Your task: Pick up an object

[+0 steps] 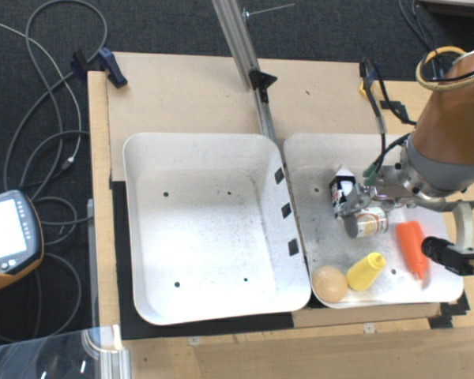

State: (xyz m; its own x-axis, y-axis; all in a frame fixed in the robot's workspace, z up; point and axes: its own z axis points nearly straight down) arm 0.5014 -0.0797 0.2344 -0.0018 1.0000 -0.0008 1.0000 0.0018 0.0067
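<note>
— Fingers [352,209], can you make out how they stand from where you are?

— No, I cannot tell whether they are apart or together. They are low in the right bin [332,137], right at the can [368,224], which lies on its side near the middle of that bin.

— So that's the one it's after. What worries you?

— Start at the near edge. The tan ball [329,283] is round and matte, and the yellow bottle [365,271] touches it or nearly does. It's smooth plastic with a tapered neck. The orange carrot [411,248] is just beyond them, slick and cone-shaped. All of these look as if they would roll or skid if nudged.

— And the can?

— It's shiny metal with a paper label, and it's a cylinder on a smooth white floor. I'd guess a squeeze that's off-centre would squirt it sideways into the carrot. It could also roll away before the grip closes.

— What's past it?

— A white and black packet [342,188] just behind, near enough to catch by mistake. The speckled left bin [197,137] sits alongside. The grey-and-orange arm [450,133] hangs over the pale board desk [182,93] further back.
</note>
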